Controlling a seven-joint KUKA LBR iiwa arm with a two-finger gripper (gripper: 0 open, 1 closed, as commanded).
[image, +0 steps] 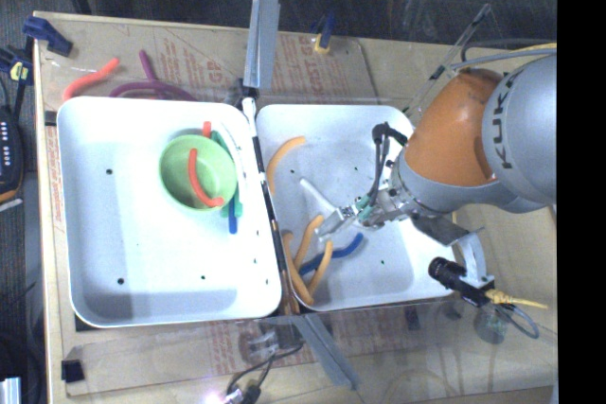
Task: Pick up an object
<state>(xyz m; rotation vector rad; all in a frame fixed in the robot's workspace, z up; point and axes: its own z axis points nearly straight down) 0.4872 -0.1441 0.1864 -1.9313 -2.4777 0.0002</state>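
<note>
- Camera view: your tool (333, 224) sits low in the right bin (383, 284); you cannot tell its finger state.
- Orange curved pieces (305, 253) and a blue piece (347, 247) lie just beside it.
- The left bin (95, 232) holds a green bowl (197, 170).

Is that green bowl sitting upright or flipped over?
Cannot tell for sure. The green bowl lies in the left bin, with an orange strip draped across it.

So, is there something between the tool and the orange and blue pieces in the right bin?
Nothing visible is between them. The tool is low in the right bin, right beside the orange piece and the blue piece.
</note>
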